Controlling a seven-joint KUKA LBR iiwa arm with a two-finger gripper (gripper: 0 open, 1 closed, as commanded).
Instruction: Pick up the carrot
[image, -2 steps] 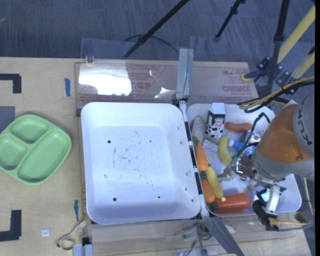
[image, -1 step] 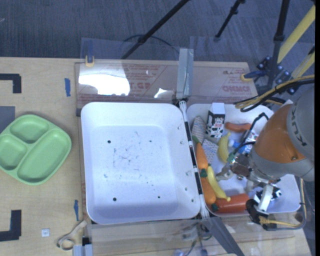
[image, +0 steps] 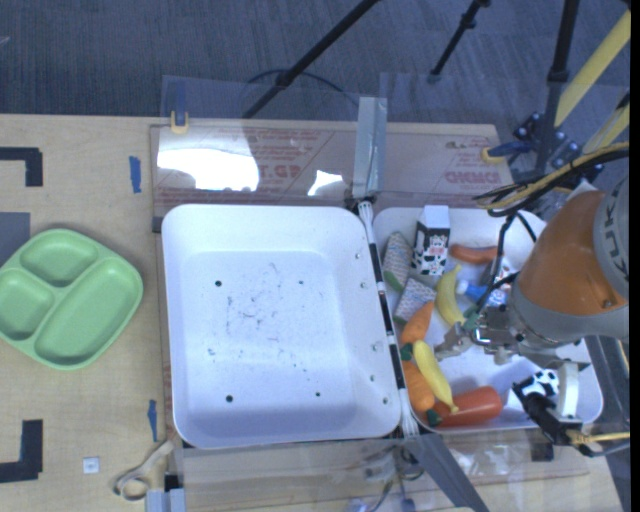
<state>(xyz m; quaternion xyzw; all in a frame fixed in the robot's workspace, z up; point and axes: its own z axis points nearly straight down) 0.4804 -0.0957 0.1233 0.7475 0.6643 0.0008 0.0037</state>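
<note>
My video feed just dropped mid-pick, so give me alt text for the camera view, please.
The gripper is in the right bin, just right of the carrot, with a banana and a cow-print carton close by. The left bin sits beside it, and a green divided plate lies further left on the bench.

Right of the milk carton (image: 434, 240), the arm (image: 565, 275) is cut off by the picture's edge and covers much of the right bin (image: 594, 398), hiding whatever lies beneath it. Just right of the carton, a red piece (image: 470, 253) runs under cables at its far end. Below the carton, the hand (image: 462, 338) partly hides a blue thing (image: 478, 292). Further below, a banana (image: 432, 372) crosses an orange piece (image: 413, 388), which is too covered to identify.
</note>
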